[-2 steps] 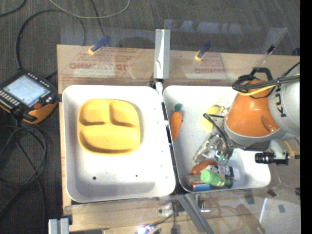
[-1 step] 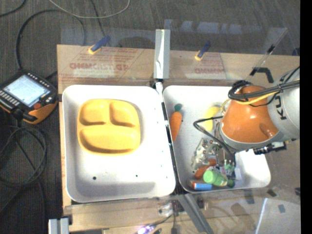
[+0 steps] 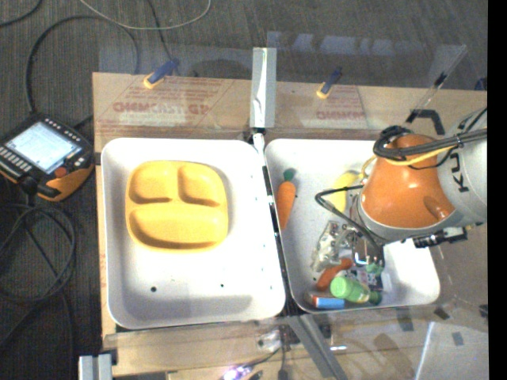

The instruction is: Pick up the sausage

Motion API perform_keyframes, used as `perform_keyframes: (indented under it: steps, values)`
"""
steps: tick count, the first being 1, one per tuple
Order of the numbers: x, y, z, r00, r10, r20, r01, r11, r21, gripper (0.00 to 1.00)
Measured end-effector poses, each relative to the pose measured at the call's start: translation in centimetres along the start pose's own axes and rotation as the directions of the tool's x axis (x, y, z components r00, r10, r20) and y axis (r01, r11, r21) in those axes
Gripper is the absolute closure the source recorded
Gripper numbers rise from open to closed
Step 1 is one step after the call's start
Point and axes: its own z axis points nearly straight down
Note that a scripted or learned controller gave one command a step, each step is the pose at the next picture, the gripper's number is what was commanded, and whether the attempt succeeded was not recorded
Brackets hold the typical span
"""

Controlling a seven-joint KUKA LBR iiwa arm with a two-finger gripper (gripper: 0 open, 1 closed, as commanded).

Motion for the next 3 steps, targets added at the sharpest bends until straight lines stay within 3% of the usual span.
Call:
perform_keyframes:
  steps: [3]
  values:
    - [-0.5,0.3,-2.8,1.0,0.003,0.008,-0.003,1.0,-0.009,1.0]
